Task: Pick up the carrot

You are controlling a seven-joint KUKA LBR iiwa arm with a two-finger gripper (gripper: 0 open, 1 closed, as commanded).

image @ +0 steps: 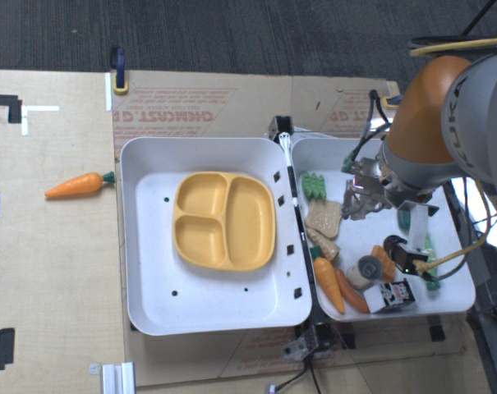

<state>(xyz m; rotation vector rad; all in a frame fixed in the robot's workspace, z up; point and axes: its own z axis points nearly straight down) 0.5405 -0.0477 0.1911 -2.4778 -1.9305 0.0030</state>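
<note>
Over the right bin, arm bent downward, end effector above bread slice, grip state unclear, carrot nearby.

- Cardboard sheet under the bins: red printed lettering, upside down and mirrored from this camera; reads roughly "CHEMAST GP", uncertain.
- Same cardboard, right portion behind the right bin: a second run of the same red print, partly covered; only "GP" can be made out.
- Small black card in the right bin: white and red marks, too small to read.
</note>
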